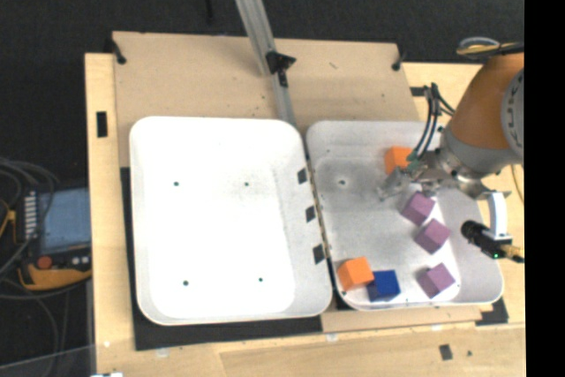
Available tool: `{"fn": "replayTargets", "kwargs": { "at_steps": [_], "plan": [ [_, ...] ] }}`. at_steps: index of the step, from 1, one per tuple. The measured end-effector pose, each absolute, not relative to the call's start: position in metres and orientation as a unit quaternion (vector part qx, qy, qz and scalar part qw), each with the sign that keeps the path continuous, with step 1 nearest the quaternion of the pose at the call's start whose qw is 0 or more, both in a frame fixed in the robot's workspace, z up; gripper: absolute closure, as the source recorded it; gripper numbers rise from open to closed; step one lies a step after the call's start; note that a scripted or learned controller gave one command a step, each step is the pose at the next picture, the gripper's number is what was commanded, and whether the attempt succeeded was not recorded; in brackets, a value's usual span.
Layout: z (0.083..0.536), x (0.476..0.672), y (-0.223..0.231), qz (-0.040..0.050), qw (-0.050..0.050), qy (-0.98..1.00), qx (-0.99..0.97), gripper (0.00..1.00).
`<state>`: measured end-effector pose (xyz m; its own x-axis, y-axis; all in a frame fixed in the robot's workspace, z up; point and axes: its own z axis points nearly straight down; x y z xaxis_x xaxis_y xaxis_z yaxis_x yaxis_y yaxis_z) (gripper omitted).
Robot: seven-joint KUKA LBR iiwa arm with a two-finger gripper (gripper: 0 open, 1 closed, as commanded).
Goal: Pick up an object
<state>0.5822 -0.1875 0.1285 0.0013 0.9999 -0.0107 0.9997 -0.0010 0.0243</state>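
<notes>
Reaching in from the right of the camera view, the grey arm with its orange band is hanging its gripper [399, 183] low over the right bin [353, 190], just beside an orange block [396, 158] lying near the bin's far side. Whether the gripper is open or closed cannot be told from this slant, and nothing is visibly caught in it. That orange block is looking like the likeliest target, being the piece nearest the tool: small, boxy, bright against the white floor, and partly overlapped by the wrist. All the loose pieces are sitting in this bin, probably so the arm can draw from one side. Three purple cubes [418, 208] are lying in a loose line toward the near right corner, while a second orange block [356, 272] and a blue cube [384, 285] are touching along the near wall. The left bin [221, 216] is lying alongside, seemingly waiting to receive.
</notes>
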Motion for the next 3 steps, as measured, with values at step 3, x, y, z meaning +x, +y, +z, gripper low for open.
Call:
{"fn": "replayTargets", "kwargs": {
  "at_steps": [3],
  "plan": [
    [0.250,0.588,-0.185,0.0018,0.003,0.709,0.706,1.00]
  ]
}}
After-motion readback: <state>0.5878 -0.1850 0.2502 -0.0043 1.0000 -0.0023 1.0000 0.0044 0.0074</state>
